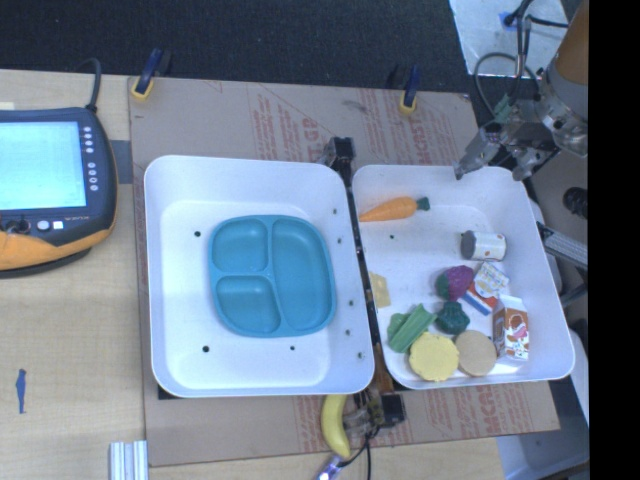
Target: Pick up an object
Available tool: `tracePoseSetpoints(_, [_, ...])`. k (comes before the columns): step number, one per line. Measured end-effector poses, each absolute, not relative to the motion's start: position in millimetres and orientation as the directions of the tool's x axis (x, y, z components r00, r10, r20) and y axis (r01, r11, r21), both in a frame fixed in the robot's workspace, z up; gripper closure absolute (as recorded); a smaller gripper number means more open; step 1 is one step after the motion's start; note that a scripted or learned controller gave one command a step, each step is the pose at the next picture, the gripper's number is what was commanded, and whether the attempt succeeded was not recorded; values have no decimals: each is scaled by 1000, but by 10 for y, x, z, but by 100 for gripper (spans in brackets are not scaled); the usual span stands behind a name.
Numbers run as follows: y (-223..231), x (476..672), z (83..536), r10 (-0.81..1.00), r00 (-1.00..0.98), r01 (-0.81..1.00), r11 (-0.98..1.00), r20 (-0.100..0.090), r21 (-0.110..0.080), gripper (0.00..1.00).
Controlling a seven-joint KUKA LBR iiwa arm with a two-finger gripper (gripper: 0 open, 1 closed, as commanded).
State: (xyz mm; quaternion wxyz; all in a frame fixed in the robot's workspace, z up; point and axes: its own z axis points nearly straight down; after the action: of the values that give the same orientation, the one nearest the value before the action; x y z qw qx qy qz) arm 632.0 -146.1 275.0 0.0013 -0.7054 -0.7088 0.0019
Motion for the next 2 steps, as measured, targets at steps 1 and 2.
tracePoseSetpoints(1, [-1833,5801,1507,1000,-5,1000,5,-1,-8,0])
tracePoseSetpoints(2, [-1668,5300,946,1000,-6,1000,6,-3,3,0])
